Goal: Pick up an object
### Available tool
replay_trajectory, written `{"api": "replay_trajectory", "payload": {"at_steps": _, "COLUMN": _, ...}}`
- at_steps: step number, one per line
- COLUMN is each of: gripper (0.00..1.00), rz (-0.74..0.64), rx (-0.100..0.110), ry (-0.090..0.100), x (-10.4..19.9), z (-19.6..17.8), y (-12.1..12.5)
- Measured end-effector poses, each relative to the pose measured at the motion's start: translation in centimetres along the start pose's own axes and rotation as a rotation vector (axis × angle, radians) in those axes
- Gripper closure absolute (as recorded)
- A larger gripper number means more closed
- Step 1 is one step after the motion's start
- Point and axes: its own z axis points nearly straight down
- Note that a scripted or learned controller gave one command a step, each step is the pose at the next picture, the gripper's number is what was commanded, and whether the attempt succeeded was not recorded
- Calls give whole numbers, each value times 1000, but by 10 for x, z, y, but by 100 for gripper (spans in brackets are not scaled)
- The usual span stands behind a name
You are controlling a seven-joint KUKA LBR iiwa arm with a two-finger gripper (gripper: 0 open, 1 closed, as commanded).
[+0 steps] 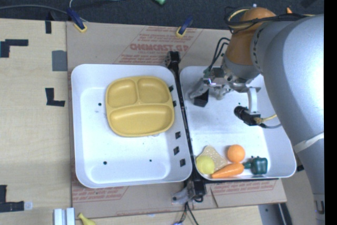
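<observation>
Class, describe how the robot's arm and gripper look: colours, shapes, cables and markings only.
The arm is a thick, rounded, light grey tube with an orange band above the wrist. Thin black cables loop around the wrist. The gripper is a small grey and black assembly with dark fingers; a yellowish cable trails beside it.
</observation>
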Motion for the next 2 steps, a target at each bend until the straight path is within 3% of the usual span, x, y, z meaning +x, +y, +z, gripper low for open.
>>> {"api": "replay_trajectory", "payload": {"at_steps": 1, "gripper": 100, "rz": -1, "rx": 0, "ry": -3, "x": -1, "z": -11, "y": 0}}
{"api": "replay_trajectory", "payload": {"at_steps": 2, "gripper": 100, "rz": 0, "rx": 3, "ry": 1, "x": 81, "z": -99, "y": -57}}
